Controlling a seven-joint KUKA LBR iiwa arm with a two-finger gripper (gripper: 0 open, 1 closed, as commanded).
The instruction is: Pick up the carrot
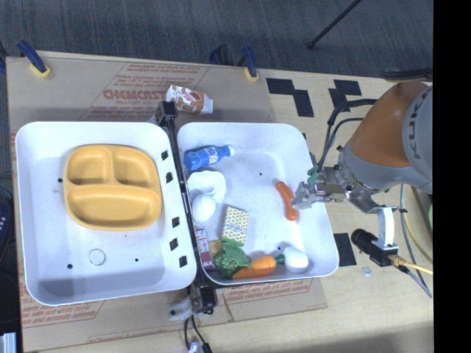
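A grey arm (394, 149) with an orange band reaches in from the right, its pincer (307, 195) poised at the right wall of the right-hand white bin (250, 134). Whether the pincer is apart or together cannot be told from here; nothing is seen between its tips.

Far to the pincer's left sits the second white bin (44, 271), holding a yellow sectioned tray (112, 184).

The carrot (254, 267), orange with a leafy green top, lies at the near edge of the right bin, below and left of the pincer, well apart from it. It looks like a toy: probably light, stiff and smooth, so likely to slip. A hold across the middle of the orange body seems best, though a white egg (296, 259) touches its right end and the leaves crowd its left.

Just left of the pincer lies a small orange sausage (286, 200), easily mistaken for the carrot.

Further left are a blue bottle (206, 156), a patterned packet (235, 224) and a small carton (188, 99) outside the bin; their labels are unreadable.

The cardboard under the bins carries red print, seemingly "CHEMCAST".
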